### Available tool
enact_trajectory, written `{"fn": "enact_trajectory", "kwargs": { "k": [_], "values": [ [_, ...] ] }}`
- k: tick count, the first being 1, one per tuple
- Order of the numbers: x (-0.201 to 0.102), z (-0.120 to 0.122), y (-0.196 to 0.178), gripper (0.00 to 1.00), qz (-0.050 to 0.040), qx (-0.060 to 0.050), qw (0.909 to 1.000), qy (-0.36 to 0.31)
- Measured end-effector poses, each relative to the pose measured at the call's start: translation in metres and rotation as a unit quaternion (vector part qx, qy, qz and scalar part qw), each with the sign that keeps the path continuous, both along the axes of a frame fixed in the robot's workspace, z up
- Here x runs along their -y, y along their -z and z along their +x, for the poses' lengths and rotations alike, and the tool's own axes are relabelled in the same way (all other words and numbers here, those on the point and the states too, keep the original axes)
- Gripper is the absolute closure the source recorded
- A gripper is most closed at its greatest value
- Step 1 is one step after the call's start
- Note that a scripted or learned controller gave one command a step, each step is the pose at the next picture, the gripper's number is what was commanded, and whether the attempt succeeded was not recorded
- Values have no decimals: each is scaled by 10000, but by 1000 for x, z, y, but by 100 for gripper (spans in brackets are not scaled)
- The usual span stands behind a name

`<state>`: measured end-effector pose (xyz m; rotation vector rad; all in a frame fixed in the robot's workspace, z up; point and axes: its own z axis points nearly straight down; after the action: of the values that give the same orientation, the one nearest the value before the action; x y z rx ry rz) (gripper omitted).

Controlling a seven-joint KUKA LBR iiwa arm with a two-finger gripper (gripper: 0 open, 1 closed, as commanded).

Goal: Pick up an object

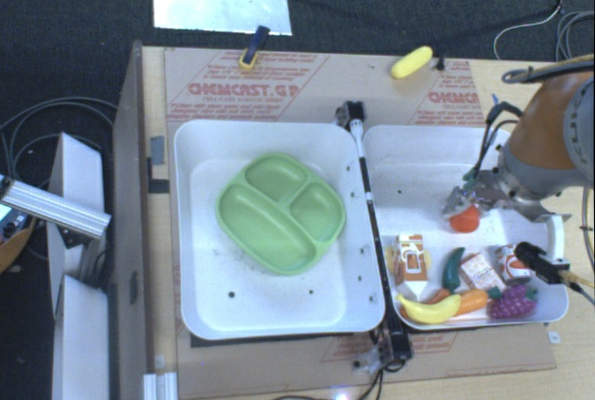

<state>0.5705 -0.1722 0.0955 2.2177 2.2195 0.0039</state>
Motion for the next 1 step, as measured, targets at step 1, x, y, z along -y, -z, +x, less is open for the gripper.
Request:
{"fn": "enact_trajectory", "kwargs": {
  "k": [1],
  "values": [
    [-27, -14, -88, 100, 2, 13, 10000, -27]
  ]
}}
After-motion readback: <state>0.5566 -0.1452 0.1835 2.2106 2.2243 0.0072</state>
